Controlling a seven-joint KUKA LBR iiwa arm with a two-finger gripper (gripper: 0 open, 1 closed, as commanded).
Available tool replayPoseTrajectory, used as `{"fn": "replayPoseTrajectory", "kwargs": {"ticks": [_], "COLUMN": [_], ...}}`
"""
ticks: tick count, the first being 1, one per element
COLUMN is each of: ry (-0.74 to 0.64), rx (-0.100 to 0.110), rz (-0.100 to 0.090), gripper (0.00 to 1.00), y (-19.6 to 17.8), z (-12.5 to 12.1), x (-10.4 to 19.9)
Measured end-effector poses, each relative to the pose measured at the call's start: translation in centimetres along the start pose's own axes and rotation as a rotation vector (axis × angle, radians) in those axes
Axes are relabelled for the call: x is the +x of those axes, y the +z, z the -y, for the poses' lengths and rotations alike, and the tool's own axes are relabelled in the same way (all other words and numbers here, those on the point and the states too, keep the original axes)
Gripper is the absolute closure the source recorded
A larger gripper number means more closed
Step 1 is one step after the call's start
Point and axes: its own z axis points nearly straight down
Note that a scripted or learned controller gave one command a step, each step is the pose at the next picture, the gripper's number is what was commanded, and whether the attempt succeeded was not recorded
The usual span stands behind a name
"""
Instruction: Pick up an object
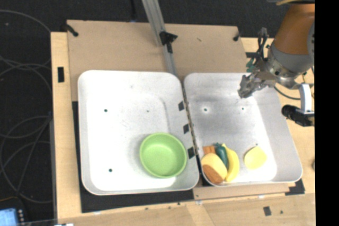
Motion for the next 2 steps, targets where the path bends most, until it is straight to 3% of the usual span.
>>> {"fn": "replayPoseTrajectory", "kwargs": {"ticks": [1,2], "ry": [0.0,-0.006], "rx": [0.0,0.001], "rz": [0.0,-0.001], "gripper": [1.0,1.0], "y": [-0.1,0.1], "z": [-0.1,0.3], "x": [-0.1,5.2]}}
